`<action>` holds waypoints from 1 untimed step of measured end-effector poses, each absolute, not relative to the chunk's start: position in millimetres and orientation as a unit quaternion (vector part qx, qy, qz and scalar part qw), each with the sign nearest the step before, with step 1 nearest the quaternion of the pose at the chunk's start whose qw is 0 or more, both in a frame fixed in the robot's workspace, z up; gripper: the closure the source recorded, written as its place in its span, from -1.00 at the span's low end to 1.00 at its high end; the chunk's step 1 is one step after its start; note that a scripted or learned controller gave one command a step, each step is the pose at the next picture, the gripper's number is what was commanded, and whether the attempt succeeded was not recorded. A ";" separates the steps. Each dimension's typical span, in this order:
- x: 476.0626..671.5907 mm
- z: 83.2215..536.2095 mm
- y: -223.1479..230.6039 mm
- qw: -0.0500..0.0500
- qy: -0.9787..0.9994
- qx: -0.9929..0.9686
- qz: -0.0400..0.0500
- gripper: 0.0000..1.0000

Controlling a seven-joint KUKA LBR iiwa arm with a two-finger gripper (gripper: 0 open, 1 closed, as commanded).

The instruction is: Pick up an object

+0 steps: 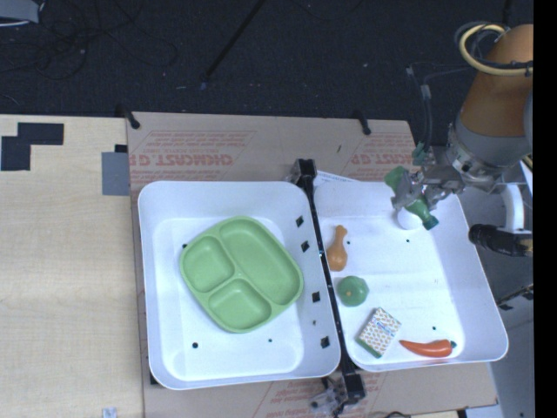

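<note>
At the far right corner of the right bin (474,277): gripper (412,204), green-tipped, hanging above the bin's upper rim; whether its fingers stand apart or together cannot be told, and nothing is seen between them. Arm (492,103): grey with orange band, reaching in from the right, wrist bent downward toward the bin's far edge. Contents of the right bin, nearest first: orange gourd-shaped toy (337,246) beside the central divider; green round toy (352,291) just below it; patterned small box (379,332) near the front; red chili pepper (426,347) at the front right, just beside the box. All four lie well apart from the gripper. Left bin (161,320): one green divided plate (240,273), centred. Risks, as judged: a descent from the present position would likely meet bare floor or the rim, closing on nothing; the rounded toys may roll or slip from a pinch; the flat pepper offers little height to grip.
</note>
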State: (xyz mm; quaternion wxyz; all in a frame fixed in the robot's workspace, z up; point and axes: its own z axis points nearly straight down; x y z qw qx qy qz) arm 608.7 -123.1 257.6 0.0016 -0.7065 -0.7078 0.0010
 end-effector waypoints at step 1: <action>614.3 241.7 -71.4 0.001 -0.707 -0.707 0.001 1.00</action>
